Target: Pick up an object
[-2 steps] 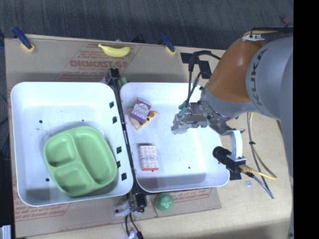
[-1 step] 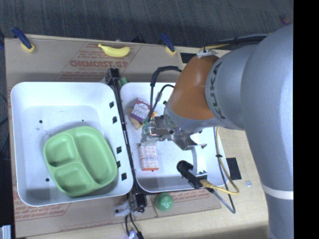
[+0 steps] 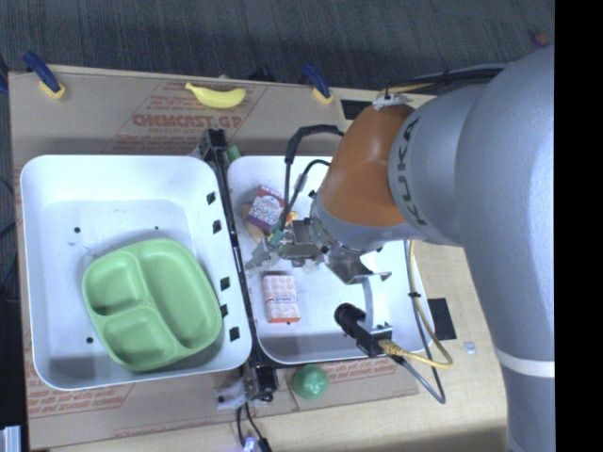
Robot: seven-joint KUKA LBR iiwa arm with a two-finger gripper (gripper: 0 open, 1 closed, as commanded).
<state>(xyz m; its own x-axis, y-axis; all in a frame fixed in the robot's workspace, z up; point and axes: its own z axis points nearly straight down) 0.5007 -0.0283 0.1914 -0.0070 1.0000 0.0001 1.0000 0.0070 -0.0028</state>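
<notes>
I have the hand (image 3: 283,245) low in the right bin (image 3: 311,347) by the purple packet (image 3: 265,209); I can't tell its grip, so nothing counts as lifted yet.

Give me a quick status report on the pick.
Gripper low in right bin, finger state unclear. Small orange-white box lying just below it, not held. Purple packet close above it.

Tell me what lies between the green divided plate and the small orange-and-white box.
In the camera view, between the green divided plate and the small orange-and-white box run the two bins' adjoining white walls, with black clips along them.
</notes>
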